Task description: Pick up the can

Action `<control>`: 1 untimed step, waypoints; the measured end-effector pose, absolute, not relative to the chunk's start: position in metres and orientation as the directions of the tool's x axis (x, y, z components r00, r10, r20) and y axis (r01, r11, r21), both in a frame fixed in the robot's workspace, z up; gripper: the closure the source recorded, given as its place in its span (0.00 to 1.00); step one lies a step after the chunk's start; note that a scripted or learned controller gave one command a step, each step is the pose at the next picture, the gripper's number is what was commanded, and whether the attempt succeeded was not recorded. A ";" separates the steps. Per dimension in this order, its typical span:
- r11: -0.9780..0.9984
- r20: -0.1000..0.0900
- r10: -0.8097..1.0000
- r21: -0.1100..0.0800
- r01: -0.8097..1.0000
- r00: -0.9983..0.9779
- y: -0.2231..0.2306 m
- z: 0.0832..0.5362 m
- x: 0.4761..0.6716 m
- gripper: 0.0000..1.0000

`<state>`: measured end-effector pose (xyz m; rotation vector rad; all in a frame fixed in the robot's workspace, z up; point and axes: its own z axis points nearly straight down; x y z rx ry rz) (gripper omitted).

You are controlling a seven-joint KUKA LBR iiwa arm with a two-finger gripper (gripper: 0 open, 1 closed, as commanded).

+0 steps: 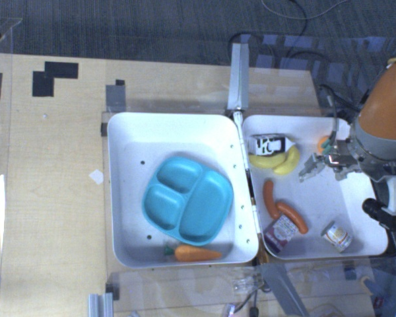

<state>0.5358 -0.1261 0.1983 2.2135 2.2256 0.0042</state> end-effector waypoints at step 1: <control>-0.099 0.000 0.995 0.002 0.995 0.099 -0.194 0.106 0.487 0.00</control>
